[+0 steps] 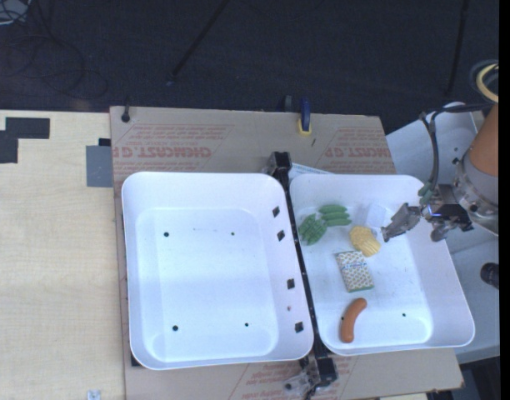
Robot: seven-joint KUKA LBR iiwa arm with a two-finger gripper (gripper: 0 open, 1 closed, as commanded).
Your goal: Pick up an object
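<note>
Gripper (418, 219) hangs over the right bin (442, 323), fingers spread and empty, beside the yellow corn piece (365, 241). Risk: corn sits just beside the patterned packet (354, 271) and green pods (322, 222); a descent slightly off could nudge it away.

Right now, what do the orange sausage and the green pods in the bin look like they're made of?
Orange sausage: likely moulded plastic, its colour smooth and even. Green pods: probably plastic toy food too, uniformly green; too small to be sure.
</note>
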